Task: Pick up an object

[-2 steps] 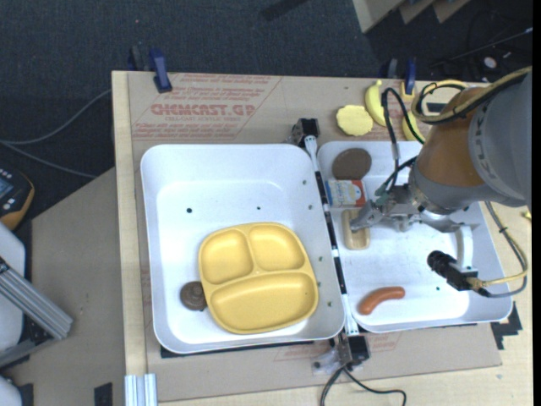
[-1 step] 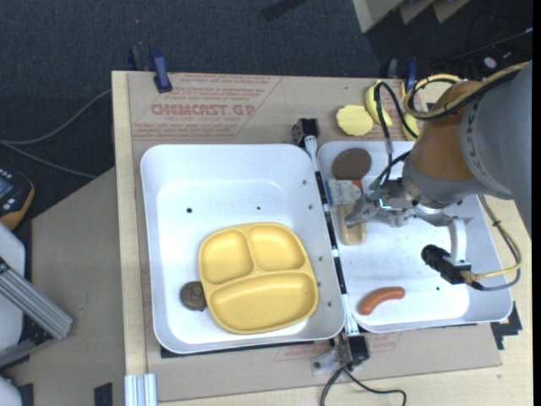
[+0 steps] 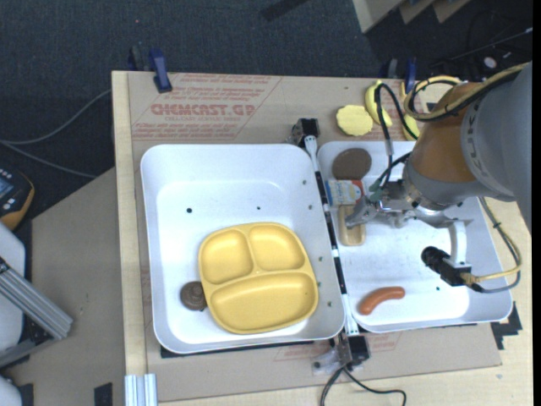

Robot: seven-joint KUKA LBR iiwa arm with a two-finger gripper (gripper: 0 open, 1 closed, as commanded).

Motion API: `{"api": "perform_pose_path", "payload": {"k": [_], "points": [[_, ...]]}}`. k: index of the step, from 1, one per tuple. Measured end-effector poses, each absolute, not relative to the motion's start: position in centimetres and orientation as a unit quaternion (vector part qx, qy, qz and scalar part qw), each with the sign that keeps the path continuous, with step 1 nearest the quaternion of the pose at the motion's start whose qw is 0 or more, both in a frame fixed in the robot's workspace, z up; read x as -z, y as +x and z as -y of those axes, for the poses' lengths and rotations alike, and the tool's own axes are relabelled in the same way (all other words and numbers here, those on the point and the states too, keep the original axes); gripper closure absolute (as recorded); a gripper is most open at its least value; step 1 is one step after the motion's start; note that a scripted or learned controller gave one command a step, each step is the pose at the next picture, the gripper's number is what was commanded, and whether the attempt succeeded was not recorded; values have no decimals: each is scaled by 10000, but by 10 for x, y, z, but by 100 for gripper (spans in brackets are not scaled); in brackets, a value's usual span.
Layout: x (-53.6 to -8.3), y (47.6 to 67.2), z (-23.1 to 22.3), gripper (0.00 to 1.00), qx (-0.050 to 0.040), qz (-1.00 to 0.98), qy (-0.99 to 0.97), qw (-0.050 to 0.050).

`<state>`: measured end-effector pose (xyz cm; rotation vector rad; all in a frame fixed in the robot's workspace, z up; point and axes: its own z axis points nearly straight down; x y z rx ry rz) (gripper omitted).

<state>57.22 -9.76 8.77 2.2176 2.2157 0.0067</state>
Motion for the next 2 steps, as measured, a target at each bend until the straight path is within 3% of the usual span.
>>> {"api": "perform_pose_path", "payload": {"k": [2], "points": [[-87, 577, 93, 0, -16, -7073, 7069, 22]]}}
